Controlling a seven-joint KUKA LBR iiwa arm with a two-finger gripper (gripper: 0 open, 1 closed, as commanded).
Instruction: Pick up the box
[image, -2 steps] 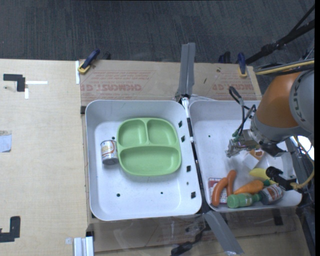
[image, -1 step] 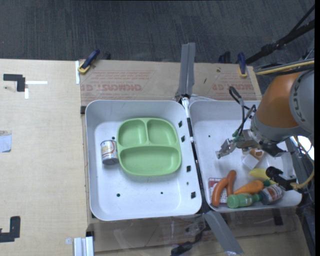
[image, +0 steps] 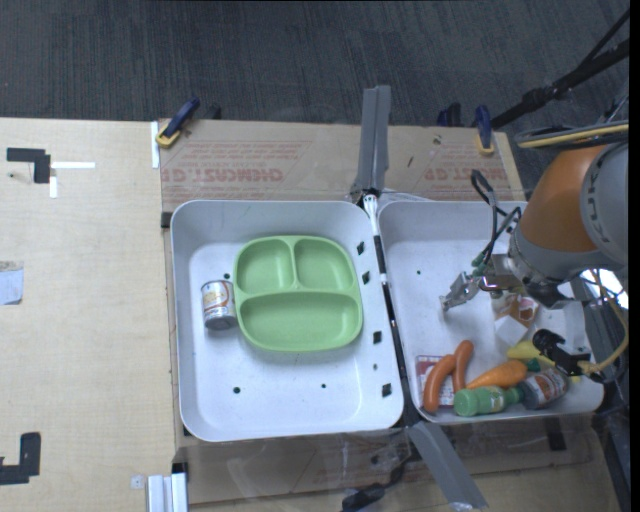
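The box (image: 428, 366) is small and white with red print. It lies flat near the front left of the right bin (image: 420, 250), partly covered by an orange sausage (image: 441, 378). My gripper (image: 461, 293) hangs over the middle of the right bin, behind the box and a little to its right, well apart from it. Nothing shows in its grasp. The grey arm with its orange band (image: 560, 205) comes in from the right.
A carrot (image: 497, 375), a green bottle (image: 487, 401), a yellow piece (image: 530, 351) and a small brown-and-white item (image: 518, 309) crowd the right bin's front right. In the left bin (image: 200, 400) sit a green divided plate (image: 298, 293) and a small can (image: 217, 303).
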